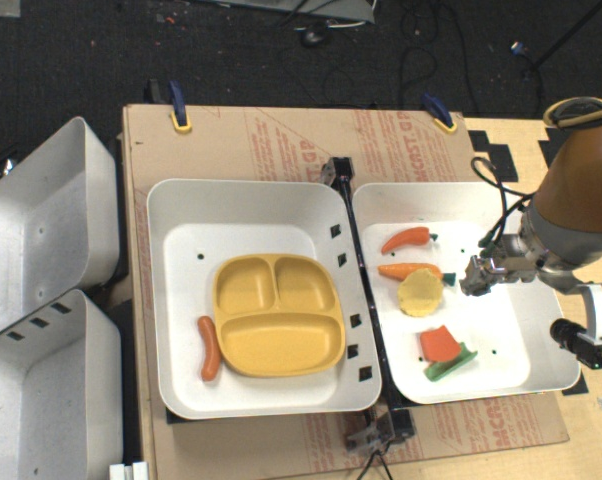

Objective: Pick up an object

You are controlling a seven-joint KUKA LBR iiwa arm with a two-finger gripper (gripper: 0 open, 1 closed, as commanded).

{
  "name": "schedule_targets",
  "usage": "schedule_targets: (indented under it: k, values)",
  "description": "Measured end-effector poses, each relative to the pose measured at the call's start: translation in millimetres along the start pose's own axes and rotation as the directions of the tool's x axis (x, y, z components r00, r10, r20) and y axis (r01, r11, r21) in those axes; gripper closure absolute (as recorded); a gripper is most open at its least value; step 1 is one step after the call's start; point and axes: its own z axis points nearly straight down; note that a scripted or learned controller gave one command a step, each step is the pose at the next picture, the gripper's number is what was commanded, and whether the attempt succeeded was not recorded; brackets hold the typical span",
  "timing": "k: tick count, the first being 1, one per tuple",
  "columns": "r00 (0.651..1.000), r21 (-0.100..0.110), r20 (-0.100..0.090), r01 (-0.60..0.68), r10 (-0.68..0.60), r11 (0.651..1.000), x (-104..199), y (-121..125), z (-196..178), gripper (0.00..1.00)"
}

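Observation:
The right bin holds a red chili pepper, an orange carrot, a pale yellow round piece, and a red block lying on a green piece. My gripper hangs over the right bin, just right of the carrot and the yellow piece. Nothing shows between its fingers. The left bin holds a yellow divided plate and a sausage beside the plate's left edge.
The arm, with its orange band, reaches in over the right bin's right side. A black divider with clips runs between the bins. Two tilted white bins stand off the bench at left.

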Motion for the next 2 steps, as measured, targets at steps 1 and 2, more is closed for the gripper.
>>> schedule_targets:
  k: [1,2]
  values:
    - [1.0,-0.001,0.0,0.002,-0.002,1.0,10,4,-52,1.0]
    - [1.0,0.006,-0.004,0.005,-0.005,1.0,55,7,-49,1.0]
